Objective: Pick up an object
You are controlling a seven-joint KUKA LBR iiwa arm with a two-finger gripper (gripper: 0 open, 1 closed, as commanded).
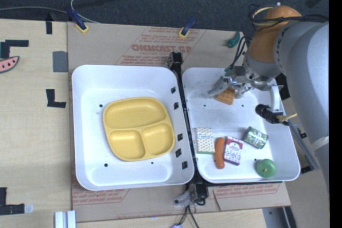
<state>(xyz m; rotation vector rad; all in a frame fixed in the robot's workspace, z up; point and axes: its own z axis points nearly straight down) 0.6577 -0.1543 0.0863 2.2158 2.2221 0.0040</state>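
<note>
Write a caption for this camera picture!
Robot gripper reaching over a tan object in the right bin.

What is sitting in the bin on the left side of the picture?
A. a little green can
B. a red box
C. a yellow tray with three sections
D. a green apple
C: the yellow tray with three sections lies in the left bin, while the small items are in the right bin.
</note>
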